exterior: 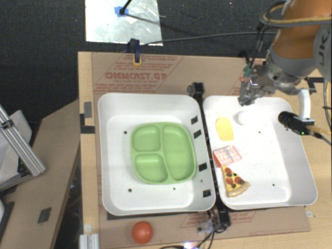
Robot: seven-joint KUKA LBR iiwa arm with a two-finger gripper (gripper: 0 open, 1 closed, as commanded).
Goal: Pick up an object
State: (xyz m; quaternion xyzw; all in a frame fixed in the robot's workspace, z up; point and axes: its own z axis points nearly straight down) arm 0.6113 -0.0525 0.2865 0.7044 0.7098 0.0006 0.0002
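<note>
The right bin [290, 175] holds a yellow block [224, 129], a small red-and-white packet [226, 155] and a toy pizza slice [235, 181], lined up along its left side. A faint white round thing [241, 118] lies near the bin's back edge. My gripper [248, 96] hangs over the right bin's back edge, above and to the right of the yellow block. Nothing shows between its fingers.
The left bin [114, 113] carries a green divided plate [163, 152]. An orange-red ball [142, 232] rests on the bench in front of the left bin. Black clips [196, 88] join the bins along the middle seam. A metal frame [21, 149] stands at far left.
</note>
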